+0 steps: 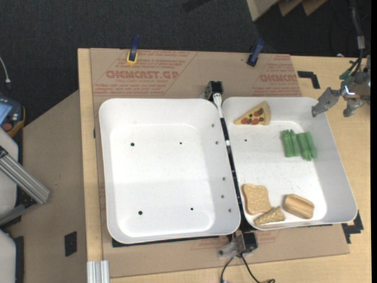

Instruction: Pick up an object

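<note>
My gripper hangs open, holding nothing, at the right bin's far corner. Green beans lie nearest, below-left of it, long axis running toward camera.

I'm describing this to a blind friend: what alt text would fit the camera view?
Two shallow white bins sit side by side on a bench; the right bin holds a toy pizza slice, green beans, a bread slice, a cracker and a bread roll. The robot's pincer hovers by its far right corner.
</note>
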You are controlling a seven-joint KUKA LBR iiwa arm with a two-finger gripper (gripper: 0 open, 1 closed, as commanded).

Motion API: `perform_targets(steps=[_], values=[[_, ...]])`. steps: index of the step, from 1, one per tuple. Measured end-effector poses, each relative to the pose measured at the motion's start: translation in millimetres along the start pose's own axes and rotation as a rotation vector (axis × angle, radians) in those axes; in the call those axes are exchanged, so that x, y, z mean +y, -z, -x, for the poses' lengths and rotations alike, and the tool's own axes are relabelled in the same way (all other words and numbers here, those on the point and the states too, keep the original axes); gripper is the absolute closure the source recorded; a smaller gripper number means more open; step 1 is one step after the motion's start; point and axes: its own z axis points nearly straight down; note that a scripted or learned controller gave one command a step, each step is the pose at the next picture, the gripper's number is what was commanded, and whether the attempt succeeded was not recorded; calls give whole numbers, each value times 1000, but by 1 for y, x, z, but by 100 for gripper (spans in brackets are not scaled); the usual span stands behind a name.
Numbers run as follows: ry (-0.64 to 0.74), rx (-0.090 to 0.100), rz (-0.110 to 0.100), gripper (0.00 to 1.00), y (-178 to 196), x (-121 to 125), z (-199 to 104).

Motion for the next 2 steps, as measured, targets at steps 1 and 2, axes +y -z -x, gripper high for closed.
perform_targets(steps=[1,2], values=[[4,9,-8,0,-157,60,-2],[3,-1,2,100,-137,61,2]])
